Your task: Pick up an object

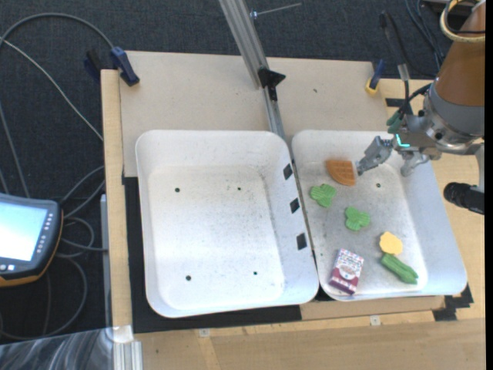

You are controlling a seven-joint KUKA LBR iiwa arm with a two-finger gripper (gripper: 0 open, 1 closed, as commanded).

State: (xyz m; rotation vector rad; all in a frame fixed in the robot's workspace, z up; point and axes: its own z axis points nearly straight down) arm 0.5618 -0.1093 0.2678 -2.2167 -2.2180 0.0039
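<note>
Gripper (370, 163) is hovering low in the right bin (443, 230), just beside the orange wedge-shaped toy (340, 171) near the bin's far end; finger gap cannot be told, nothing seen held. Toy is looking small, light, probably smooth plastic; I am judging a grasp across its narrower width as safest
</note>
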